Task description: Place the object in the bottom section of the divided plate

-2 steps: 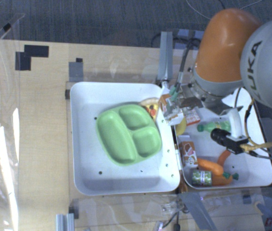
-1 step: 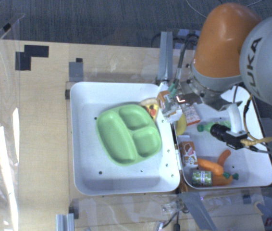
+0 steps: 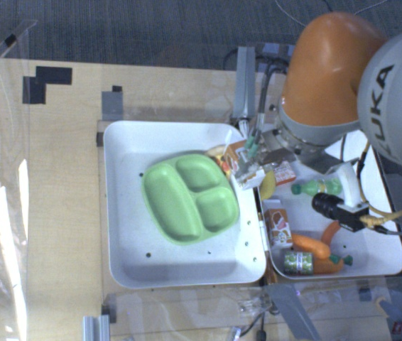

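Hovering at the shared bin wall, hand (image 3: 252, 156) seemingly pinched a small orange-and-white snack packet (image 3: 238, 163) beside the green three-section plastic plate (image 3: 190, 197); grip not fully verifiable. Risked early release onto white left bin (image 3: 126, 261), short of bottom section.

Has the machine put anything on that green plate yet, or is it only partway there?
Partway. The green divided plate in the left bin has nothing in any section, so nothing is placed yet. In hand: the gripper is at the plate's upper right edge with a small packet at its tip, though a firm hold is hard to confirm. Left: moving over the bottom section and releasing. Other items wait in the right bin.
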Motion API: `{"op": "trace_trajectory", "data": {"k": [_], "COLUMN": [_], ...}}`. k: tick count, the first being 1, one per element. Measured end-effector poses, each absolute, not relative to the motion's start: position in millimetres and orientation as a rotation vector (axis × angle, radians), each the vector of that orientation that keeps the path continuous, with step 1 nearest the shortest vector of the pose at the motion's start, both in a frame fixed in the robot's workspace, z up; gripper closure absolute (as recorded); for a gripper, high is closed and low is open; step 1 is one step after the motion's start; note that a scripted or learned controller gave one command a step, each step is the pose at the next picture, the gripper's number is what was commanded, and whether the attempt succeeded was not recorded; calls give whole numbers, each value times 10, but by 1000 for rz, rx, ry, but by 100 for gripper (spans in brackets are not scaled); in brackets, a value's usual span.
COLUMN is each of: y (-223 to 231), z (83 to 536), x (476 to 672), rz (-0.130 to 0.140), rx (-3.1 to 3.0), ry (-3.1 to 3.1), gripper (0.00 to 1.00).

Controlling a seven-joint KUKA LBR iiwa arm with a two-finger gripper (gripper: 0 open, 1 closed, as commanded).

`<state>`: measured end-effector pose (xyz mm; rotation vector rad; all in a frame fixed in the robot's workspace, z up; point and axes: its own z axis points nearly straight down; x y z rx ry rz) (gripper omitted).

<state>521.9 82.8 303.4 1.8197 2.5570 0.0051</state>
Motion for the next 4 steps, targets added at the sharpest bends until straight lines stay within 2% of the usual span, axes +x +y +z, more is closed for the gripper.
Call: {"op": "trace_trajectory", "data": {"k": [1,2,3,4], "y": [780,700,729,309], "z": [2782,3043,2364,1987], "x": [5466,5679,5364,5030], "rz": [5,5,5,5], "rx": [1744,1627,1609,1544], "ry": [2609,2682,2695,2733], "gripper": [100,100,100,100]}}
